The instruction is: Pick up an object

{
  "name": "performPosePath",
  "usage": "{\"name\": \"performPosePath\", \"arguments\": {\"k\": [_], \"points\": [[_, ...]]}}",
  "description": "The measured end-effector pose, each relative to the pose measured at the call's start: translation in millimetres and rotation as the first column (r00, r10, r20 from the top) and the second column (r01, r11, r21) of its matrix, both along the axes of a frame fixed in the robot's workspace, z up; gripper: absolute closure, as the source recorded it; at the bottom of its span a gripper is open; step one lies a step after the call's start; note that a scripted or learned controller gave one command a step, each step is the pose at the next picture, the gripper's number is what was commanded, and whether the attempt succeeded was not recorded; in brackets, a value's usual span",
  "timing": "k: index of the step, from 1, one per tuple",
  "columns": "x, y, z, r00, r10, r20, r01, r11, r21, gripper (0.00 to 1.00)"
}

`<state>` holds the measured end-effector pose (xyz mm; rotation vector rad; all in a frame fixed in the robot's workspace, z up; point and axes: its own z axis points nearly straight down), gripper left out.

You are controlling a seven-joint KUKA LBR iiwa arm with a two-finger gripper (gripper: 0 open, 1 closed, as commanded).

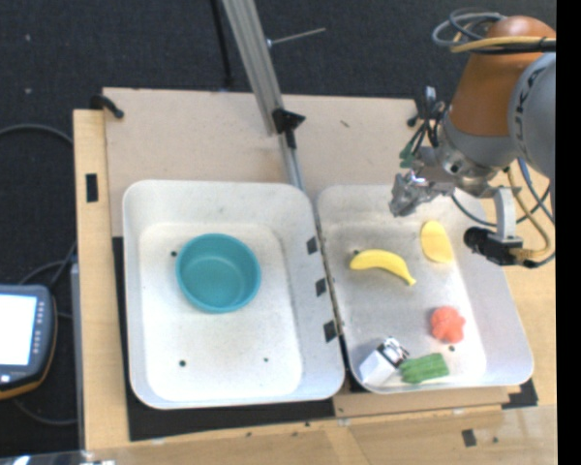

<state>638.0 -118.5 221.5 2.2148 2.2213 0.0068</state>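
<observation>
A screen sits at the far left edge, off the bench. The left bin holds a teal bowl, upright, a little left of the bin's middle. A metal pole slants down from the top to the gap between the two bins. The right bin holds five things: a banana near its middle, a yellow lemon-like piece just right of and above it, a red lumpy piece below that, and at the front edge a small white and silver item touching a green piece. The gripper hangs over the right bin's back edge, above and left of the yellow piece, apart from it, with nothing between its fingers; how they stand I cannot tell. The arm rises behind it at the right
</observation>
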Motion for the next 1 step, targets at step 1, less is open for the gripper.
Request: {"name": "performPosePath", "arguments": {"k": [1], "points": [[0.9,-0.8,17.1,1.000,0.000,-0.003,0.000,1.000,0.001,1.00]]}}
